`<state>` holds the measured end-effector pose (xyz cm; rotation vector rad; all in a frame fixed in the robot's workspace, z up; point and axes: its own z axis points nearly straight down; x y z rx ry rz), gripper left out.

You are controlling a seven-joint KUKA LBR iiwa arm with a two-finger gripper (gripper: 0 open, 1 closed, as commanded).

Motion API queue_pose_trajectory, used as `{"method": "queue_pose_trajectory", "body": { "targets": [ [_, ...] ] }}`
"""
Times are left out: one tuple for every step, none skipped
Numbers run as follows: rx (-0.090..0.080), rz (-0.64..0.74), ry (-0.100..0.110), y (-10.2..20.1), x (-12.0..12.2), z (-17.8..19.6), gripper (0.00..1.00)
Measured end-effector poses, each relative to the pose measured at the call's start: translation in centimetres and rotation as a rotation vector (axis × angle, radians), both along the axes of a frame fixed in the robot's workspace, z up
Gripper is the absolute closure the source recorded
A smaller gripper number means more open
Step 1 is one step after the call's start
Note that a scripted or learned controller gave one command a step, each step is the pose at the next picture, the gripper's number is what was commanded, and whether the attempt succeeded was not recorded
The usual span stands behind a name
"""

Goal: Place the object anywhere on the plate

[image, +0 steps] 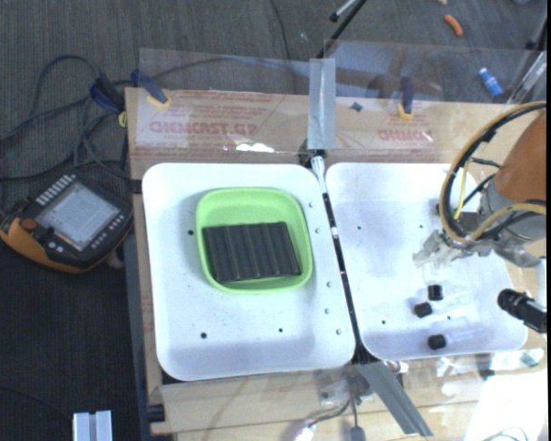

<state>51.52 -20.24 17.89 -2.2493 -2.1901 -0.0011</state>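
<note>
Reaching in from the right, the arm hangs over the right bin; I cannot tell the state of the gripper from this slant. The green plate, with its dark ribbed pad, sits in the left bin. 3 small black pieces lie below the gripper, apart from it. Which one is the object is unclear. Such tiny parts could easily slip or be missed.

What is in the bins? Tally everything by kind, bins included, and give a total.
White bins: 2, the left bin and the right bin
Green plate: 1
Dark ribbed pad on the plate: 1
Small black pieces in the right bin: 3
Total: 7
</note>
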Motion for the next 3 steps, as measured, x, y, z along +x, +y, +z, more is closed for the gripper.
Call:
{"method": "queue_pose_trajectory", "body": {
  "targets": [
    [-0.001, 0.068, 0.002, 7.5, -0.5, 3.2, 1.00],
    [-0.002, 0.194, 0.002, 14.6, 1.7, 1.7, 1.00],
    [-0.002, 0.194, 0.002, 14.6, 1.7, 1.8, 0.00]
  ]
}}
